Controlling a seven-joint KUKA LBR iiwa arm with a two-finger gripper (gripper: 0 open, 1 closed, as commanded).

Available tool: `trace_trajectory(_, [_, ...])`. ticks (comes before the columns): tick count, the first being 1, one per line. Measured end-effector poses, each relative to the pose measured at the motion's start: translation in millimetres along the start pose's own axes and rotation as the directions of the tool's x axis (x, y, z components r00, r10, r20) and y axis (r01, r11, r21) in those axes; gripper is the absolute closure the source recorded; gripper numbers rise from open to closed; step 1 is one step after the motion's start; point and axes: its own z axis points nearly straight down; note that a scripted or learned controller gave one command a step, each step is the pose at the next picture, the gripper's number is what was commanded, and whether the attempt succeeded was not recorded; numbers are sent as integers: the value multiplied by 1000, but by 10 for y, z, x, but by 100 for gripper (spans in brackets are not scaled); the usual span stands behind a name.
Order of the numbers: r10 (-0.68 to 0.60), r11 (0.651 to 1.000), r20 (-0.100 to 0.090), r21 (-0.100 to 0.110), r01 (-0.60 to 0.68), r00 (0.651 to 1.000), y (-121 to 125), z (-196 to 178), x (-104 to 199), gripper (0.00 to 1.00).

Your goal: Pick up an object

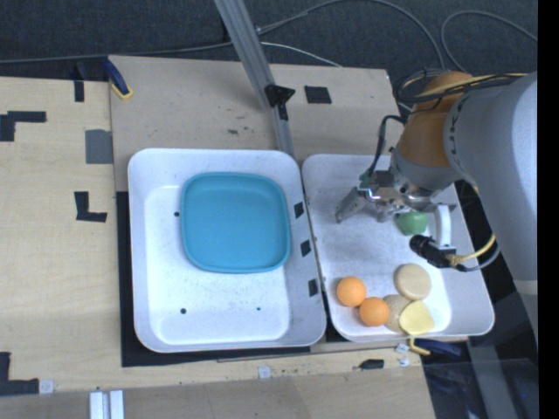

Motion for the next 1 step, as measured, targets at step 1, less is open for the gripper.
trace_trajectory(1, [-1, 1000, 0, -3, 1, 1000, 9, -127, 1, 100])
